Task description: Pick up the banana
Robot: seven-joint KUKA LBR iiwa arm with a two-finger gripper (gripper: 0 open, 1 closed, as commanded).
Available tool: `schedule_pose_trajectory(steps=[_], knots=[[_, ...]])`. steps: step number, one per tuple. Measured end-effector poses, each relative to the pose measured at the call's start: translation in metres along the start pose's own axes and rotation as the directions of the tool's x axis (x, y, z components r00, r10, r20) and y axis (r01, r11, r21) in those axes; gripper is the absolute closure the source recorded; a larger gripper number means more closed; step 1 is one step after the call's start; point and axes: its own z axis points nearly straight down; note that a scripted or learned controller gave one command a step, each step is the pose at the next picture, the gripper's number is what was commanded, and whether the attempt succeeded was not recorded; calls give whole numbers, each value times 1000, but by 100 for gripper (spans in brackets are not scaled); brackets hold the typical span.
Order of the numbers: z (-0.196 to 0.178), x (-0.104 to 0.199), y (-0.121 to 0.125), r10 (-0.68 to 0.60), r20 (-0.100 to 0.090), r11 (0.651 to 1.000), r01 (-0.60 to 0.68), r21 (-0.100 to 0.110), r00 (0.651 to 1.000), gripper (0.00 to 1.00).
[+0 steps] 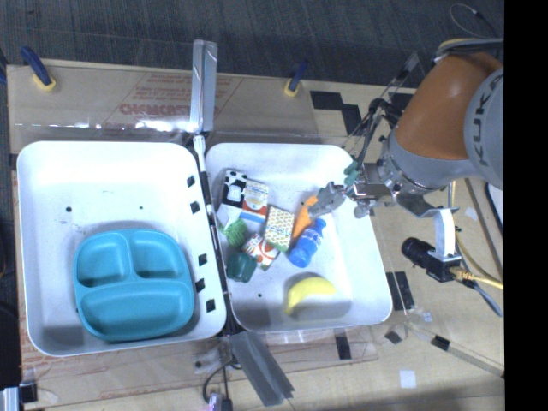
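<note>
Where the right bin (364, 294) comes nearest the camera, the banana (308, 293) lies alone by its front wall. Beyond it sit a blue bottle (308, 239) and an orange carrot (301, 218). Above the carrot hovers the gripper (330, 199); whether its fingers are spread cannot be told.

Blue divided tray (133, 285) in left bin (43, 178), blue bottle (307, 240), orange carrot (301, 217)
</note>
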Motion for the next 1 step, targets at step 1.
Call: schedule_pose_trajectory(steps=[1], knots=[[118, 31, 0, -169, 0, 986, 169, 1, 986, 0]])
